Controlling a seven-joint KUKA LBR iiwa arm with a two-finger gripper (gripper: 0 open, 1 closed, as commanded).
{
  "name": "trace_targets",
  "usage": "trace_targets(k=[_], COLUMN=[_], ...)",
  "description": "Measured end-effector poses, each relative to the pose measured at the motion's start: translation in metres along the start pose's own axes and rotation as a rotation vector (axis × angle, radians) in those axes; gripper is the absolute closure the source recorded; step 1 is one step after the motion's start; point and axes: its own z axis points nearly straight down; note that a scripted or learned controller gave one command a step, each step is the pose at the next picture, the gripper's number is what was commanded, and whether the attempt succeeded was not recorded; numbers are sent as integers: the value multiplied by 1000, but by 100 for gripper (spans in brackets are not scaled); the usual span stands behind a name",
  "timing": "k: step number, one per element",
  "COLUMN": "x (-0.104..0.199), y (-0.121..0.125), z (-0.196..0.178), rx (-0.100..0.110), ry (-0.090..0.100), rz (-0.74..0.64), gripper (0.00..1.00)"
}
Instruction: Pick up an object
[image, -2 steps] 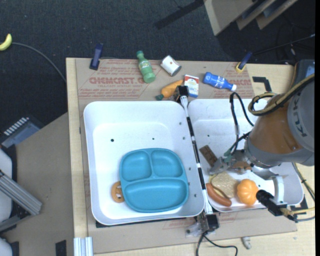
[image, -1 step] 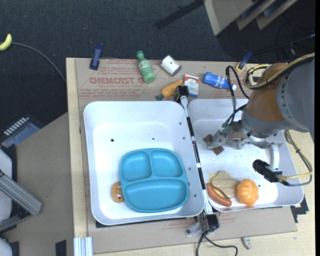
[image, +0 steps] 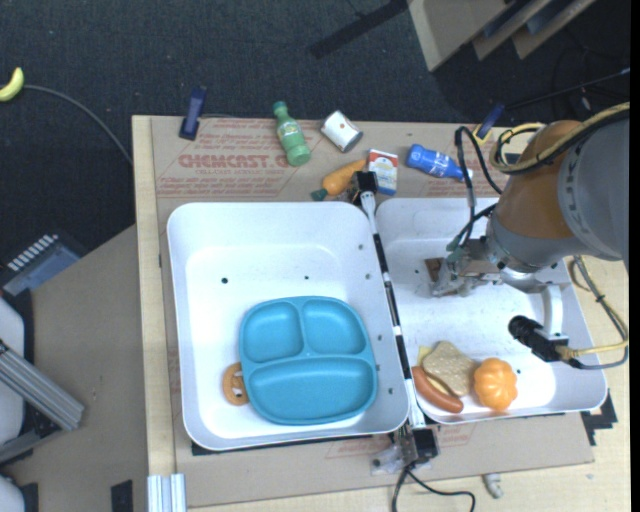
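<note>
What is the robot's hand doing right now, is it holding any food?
End effector: low in the right bin; open or closed cannot be told, and no food is seen in it.
</note>
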Motion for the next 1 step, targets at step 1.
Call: trace_targets(k=[1], x=[-15], y=[1], z=[10], rx=[2], ry=[0], rz=[0], gripper=[100])
